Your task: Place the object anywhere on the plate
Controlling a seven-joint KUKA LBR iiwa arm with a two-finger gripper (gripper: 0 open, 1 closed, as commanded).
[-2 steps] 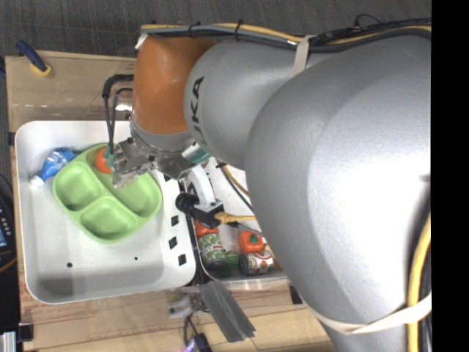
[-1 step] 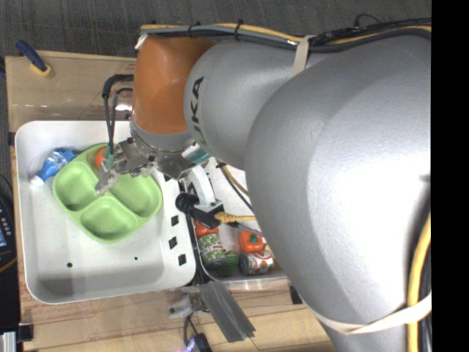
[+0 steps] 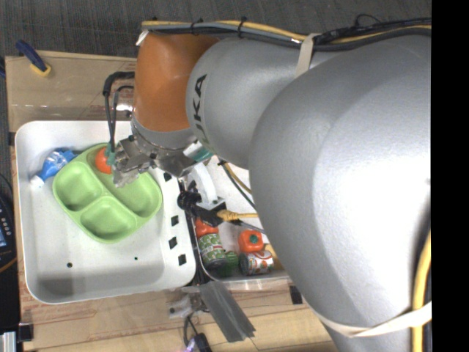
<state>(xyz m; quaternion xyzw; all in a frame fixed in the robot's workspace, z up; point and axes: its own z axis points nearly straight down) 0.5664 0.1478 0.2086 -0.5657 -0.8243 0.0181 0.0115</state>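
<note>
Right bin [image 3: 220,270], near edge: cans and packets crowded under the arm, spare stock by the look. Left bin [image 3: 95,270]: green divided plate [image 3: 110,215] lies flat, compartments up, ready to receive. Tool [image 3: 128,163] hangs over plate's far rim; grip state cannot be told. Orange object [image 3: 102,161] sits just beside it on the plate's far compartment. Blue item [image 3: 55,163] beyond, off the plate.

The grey arm [image 3: 330,160] reaches in from the right, its orange band [image 3: 165,79] just above the wrist, the end effector [image 3: 126,169] pointing downward below.
</note>
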